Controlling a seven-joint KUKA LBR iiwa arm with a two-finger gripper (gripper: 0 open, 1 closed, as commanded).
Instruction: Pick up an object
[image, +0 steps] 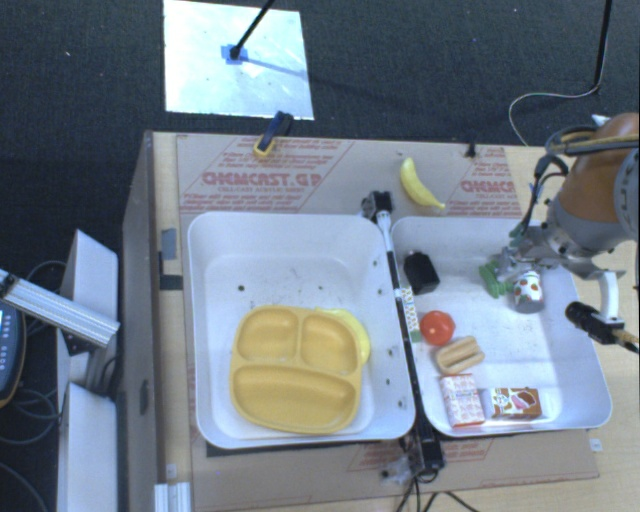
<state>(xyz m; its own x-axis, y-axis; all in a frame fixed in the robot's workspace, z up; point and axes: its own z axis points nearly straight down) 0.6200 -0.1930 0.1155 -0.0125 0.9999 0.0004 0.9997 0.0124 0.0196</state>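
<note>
My gripper (520, 280) hangs low over the upper right part of the right bin (590, 385), under the grey arm with its orange band (600, 175). A small green object (493, 277) lies right at its left side; whether it is touched is unclear. Further left in the same bin sits a black block (420, 272). Below that are a red tomato (437, 327) and a tan bun (460, 354). Two small cartons (461, 400) (516, 403) lie along the bin's front edge.
The left bin (215, 260) holds a yellow divided plate (297, 368). A banana (420, 185) lies on the cardboard behind the bins, and a yellow and black tool (272, 135) rests near the bench's back edge. The divider (400, 300) separates the bins.
</note>
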